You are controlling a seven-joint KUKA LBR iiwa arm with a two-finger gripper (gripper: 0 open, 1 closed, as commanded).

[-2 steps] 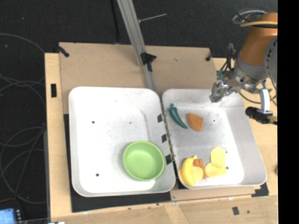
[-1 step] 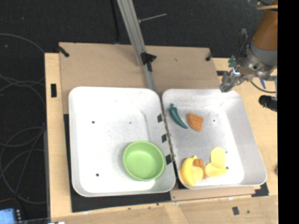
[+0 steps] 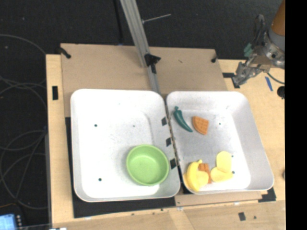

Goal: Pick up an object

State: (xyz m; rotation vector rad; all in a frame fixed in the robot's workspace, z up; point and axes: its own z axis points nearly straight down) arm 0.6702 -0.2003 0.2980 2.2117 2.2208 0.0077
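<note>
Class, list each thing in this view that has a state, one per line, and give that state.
Green bowl: upright, in left bin.
Green pepper: lying in right bin.
Orange wedge: lying beside the pepper.
Yellow toys: clustered at the right bin's front.
Gripper: outside the bins, above the bench.

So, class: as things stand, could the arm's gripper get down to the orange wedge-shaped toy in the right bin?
Probably yes. The orange wedge-shaped toy lies in open bin floor, apart from the green pepper-shaped toy, with nothing above it; the gripper hangs beyond the right bin's far corner.
</note>
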